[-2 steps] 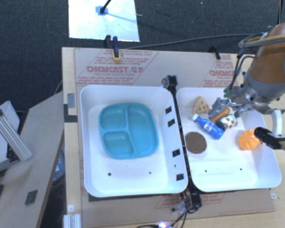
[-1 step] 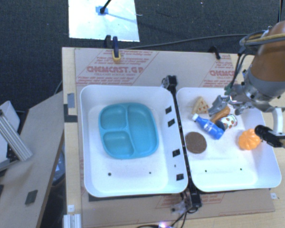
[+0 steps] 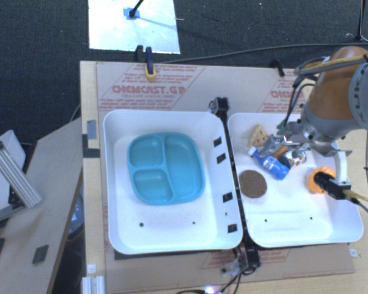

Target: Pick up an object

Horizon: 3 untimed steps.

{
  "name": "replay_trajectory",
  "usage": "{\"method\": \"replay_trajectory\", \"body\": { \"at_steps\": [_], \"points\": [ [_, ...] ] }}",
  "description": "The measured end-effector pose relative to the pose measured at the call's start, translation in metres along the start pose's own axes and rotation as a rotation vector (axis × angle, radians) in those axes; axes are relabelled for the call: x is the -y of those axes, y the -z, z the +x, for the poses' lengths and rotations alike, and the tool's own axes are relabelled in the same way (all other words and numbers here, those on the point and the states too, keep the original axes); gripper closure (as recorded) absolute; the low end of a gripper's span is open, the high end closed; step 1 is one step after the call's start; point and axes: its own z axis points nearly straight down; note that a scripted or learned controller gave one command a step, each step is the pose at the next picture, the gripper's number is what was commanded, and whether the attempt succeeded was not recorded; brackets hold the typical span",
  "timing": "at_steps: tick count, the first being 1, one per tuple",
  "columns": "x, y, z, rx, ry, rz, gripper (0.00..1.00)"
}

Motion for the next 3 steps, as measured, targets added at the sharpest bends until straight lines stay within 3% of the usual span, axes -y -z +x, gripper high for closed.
{"method": "replay_trajectory", "body": {
  "at_steps": [2,3],
  "points": [
    [-0.006,-0.078,0.007,0.000,-0.001,-0.001,0.00],
    [-0.007,-0.065,0.007,0.000,-0.002,-0.005,1.00]
  ]
}}
